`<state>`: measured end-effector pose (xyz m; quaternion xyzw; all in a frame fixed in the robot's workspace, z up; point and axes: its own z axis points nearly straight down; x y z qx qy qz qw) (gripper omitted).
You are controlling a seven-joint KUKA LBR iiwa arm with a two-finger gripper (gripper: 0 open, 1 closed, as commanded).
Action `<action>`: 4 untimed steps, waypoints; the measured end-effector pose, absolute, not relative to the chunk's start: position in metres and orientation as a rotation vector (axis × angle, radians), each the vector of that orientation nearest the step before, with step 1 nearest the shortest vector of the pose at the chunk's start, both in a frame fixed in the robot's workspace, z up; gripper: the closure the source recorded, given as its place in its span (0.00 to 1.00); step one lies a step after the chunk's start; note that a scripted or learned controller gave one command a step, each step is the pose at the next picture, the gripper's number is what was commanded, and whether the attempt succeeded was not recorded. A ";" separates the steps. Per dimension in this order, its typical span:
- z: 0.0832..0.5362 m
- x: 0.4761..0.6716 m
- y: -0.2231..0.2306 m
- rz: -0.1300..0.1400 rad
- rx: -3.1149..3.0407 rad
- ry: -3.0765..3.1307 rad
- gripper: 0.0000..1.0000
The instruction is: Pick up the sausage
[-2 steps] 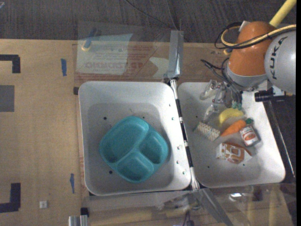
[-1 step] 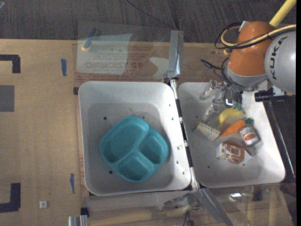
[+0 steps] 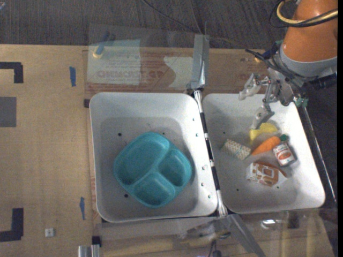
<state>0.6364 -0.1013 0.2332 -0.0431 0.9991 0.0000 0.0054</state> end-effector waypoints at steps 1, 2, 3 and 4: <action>0.177 0.637 -0.093 0.002 -0.280 3.124 0.00; 0.186 0.620 -0.095 0.000 -0.374 3.114 0.00; 0.115 0.659 -0.128 0.000 -0.515 3.090 0.00; 0.096 0.669 -0.152 -0.001 -0.414 3.102 0.00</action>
